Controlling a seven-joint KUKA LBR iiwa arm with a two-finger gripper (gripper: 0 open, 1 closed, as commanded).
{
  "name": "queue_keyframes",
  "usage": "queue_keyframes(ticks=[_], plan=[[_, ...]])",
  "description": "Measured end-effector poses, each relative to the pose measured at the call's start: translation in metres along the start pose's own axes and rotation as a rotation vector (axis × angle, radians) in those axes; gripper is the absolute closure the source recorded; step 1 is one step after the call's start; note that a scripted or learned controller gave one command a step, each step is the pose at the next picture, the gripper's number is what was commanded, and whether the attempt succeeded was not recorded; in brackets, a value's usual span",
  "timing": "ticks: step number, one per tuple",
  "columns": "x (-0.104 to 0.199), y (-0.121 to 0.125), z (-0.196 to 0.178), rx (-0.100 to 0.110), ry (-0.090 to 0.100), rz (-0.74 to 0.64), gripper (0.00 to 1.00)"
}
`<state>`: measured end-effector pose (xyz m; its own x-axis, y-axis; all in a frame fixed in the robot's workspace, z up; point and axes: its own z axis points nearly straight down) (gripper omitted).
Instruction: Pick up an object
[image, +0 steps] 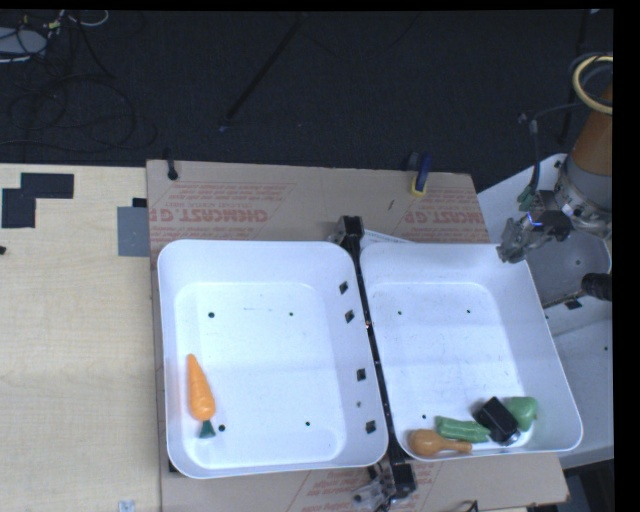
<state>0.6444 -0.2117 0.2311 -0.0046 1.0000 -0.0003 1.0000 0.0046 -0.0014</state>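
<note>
Claw (515, 243) hangs just past the right bin's (540, 330) top-right corner, honestly can't tell its state. Carrot (200, 390) lies in the bin left of it.

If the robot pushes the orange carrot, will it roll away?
The carrot looks round and tapered, so it would probably roll in a curve. It lies near the left bin's wall, which should stop it. It looks like light plastic.

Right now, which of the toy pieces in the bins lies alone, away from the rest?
The orange toy carrot in the left white bin; the green, black and tan pieces sit clustered in the right bin's near corner.
</note>
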Motion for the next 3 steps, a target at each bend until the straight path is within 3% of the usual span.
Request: queue_keyframes(ticks=[3], plan=[[0.001,-0.02,-0.005,0.003,0.001,0.002,1.0]])
